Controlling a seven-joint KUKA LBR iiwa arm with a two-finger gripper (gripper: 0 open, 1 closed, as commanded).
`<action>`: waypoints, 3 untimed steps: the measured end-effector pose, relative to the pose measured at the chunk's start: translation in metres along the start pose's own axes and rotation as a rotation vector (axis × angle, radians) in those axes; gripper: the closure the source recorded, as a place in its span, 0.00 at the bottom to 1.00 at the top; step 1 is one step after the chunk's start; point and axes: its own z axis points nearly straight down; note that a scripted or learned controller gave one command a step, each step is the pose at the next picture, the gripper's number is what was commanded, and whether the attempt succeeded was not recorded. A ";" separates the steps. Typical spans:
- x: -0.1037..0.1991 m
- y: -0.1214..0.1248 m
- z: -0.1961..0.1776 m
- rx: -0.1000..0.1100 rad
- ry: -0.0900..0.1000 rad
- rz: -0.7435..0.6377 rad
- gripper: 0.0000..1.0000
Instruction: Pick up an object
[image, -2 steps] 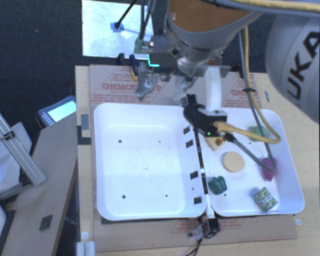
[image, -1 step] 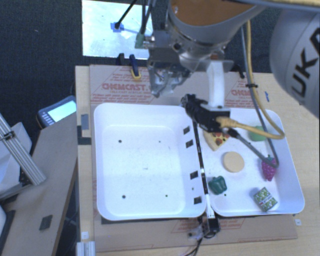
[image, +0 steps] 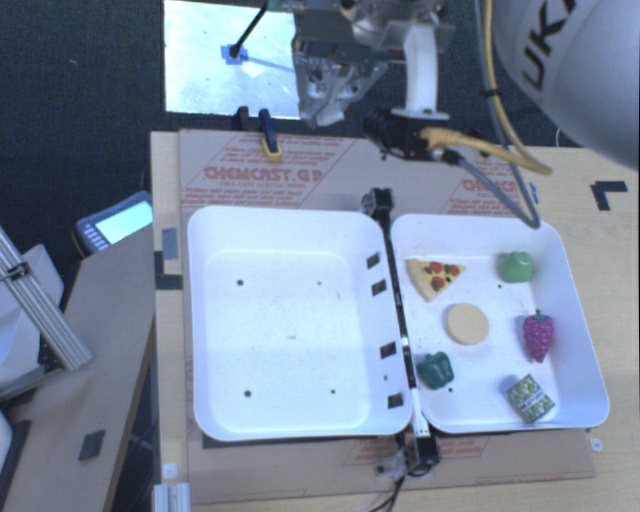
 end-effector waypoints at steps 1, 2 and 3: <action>0.000 0.081 0.040 0.004 -0.002 0.001 1.00; -0.022 0.010 -0.005 -0.003 0.003 -0.002 1.00; 0.002 0.054 0.000 0.001 0.001 -0.005 1.00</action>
